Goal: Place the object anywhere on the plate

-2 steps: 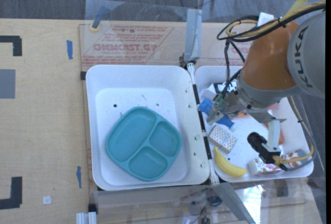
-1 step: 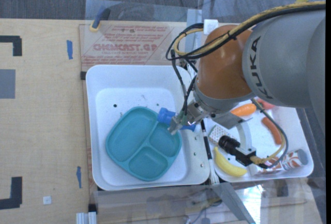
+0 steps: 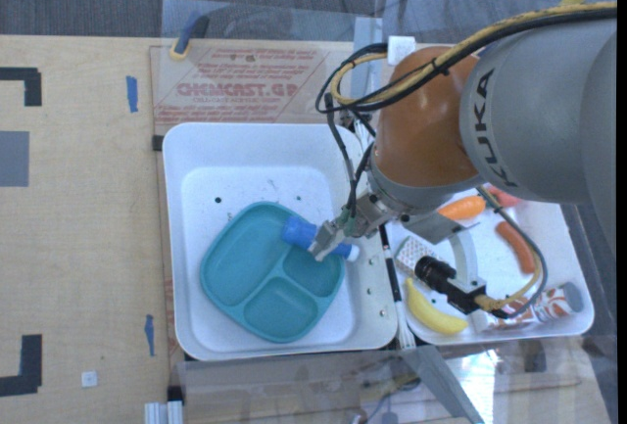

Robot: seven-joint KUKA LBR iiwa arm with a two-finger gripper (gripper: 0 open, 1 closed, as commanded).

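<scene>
- My gripper (image 3: 328, 241) is clamped on a blue object (image 3: 302, 234), fingers either side.
- I see it at the teal plate's (image 3: 257, 277) right rim, in the left bin (image 3: 186, 177).
- The right bin (image 3: 578, 300) holds a banana (image 3: 431, 314) and carrot (image 3: 460, 209).

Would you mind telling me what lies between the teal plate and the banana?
In the camera view, between the plate and the banana run the adjoining white bin walls.
</scene>
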